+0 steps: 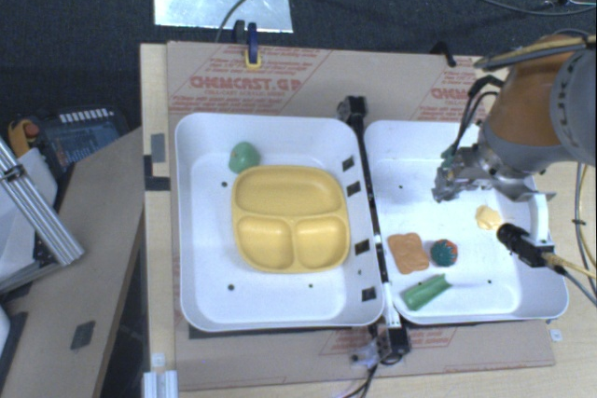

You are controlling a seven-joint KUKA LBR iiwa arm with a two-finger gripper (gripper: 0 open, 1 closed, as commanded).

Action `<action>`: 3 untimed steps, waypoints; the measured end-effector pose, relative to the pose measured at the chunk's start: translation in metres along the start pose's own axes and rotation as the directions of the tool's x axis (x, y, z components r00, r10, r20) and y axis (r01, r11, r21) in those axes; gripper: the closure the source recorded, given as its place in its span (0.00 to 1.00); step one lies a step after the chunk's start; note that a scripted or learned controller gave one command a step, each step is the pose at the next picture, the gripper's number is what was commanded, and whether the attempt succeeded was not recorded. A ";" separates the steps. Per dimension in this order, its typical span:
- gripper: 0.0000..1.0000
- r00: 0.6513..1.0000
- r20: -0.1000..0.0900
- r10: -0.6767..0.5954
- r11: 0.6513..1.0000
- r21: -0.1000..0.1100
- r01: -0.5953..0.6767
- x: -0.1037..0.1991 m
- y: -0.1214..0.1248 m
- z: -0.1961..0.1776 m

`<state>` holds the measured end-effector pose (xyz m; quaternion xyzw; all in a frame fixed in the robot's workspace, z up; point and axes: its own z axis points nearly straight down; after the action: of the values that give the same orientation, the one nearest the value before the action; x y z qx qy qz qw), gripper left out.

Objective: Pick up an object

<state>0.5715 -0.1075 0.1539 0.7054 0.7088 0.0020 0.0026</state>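
Readable text, as I see it from the console: "CHEMCAST GP" in red, printed upside down, on the brown protective sheet (280, 75) under the bins, upper middle of frame. A second, partial red imprint at upper right; I cannot read it.

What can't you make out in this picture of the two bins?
- Gripper: too small and dark against the right bin to tell how it stands.
- Arm: cut off by the right edge.
- Green ball: its lower part sits behind the yellow tray rim.
- Yellow piece: too small to identify.
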 end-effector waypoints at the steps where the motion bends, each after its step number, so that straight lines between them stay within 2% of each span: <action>1: 1.00 1.000 0.000 -0.001 1.000 0.000 0.001 0.006 0.001 -0.062; 2: 1.00 1.000 -0.001 -0.001 1.000 0.004 0.001 0.006 0.002 -0.070; 3: 1.00 1.000 -0.002 -0.005 1.000 0.004 0.005 0.064 0.009 -0.080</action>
<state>0.5797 -0.0430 0.2335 0.7035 0.7107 0.0015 0.0005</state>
